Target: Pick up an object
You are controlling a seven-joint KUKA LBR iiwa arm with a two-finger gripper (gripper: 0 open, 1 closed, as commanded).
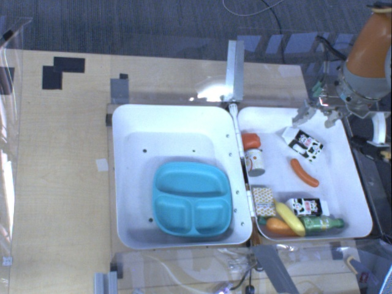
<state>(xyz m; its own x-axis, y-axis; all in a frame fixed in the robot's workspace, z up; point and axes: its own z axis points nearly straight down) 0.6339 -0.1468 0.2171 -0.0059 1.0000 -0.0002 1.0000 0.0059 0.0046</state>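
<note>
My gripper hangs over the back right corner of the right bin, open, with nothing between its two grey fingers. Just in front of it lies a white carton with black cow patches. An orange sausage lies further forward. By the bin's left wall are a red-orange can and a small labelled can. At the front lie a checkered box, a banana, an orange carrot, a green bottle and a second cow-patched carton.
The left bin holds a blue divided plate. A metal post stands at the back where the two bins meet. Cables run along the right side beside the arm.
</note>
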